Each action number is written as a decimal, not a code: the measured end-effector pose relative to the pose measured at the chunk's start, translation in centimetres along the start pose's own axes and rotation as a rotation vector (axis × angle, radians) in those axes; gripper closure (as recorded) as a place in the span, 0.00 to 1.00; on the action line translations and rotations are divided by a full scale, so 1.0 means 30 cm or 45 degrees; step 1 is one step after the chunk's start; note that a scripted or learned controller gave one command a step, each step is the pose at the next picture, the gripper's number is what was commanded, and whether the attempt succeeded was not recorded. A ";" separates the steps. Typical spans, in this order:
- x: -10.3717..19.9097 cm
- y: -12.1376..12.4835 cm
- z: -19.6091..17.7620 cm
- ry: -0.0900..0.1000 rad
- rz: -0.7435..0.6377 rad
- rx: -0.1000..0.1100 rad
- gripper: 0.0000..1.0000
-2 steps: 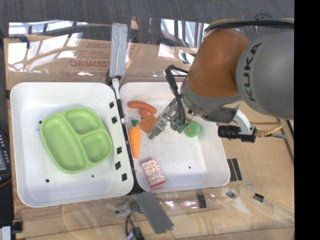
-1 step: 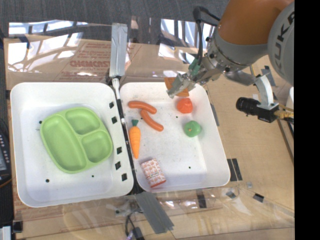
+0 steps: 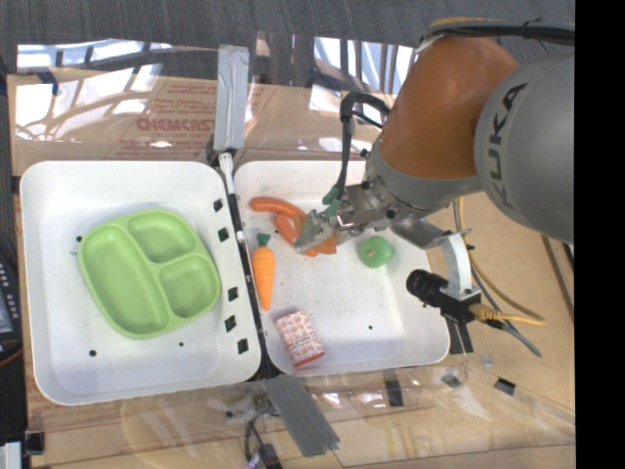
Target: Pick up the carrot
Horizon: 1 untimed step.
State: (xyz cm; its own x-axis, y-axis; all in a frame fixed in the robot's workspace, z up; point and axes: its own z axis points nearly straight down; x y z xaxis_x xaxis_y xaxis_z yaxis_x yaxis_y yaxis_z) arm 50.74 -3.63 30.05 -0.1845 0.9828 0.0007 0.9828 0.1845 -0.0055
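Camera view: the carrot lies untouched in the right bin, beside the divider. The hand, up and right of the carrot, hovers among other orange pieces (finger spread cannot be told). Risk: seizing the wrong orange item.

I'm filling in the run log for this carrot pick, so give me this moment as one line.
stage: approach | gripper: right bin, low over orange pieces | carrot: flat near left wall, not held | green plate: left bin

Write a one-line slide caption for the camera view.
KUKA arm's gripper over orange pieces in the right bin, beside the carrot; green divided plate in left bin.
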 end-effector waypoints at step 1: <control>0.054 0.041 -0.018 -0.001 0.273 -0.005 1.00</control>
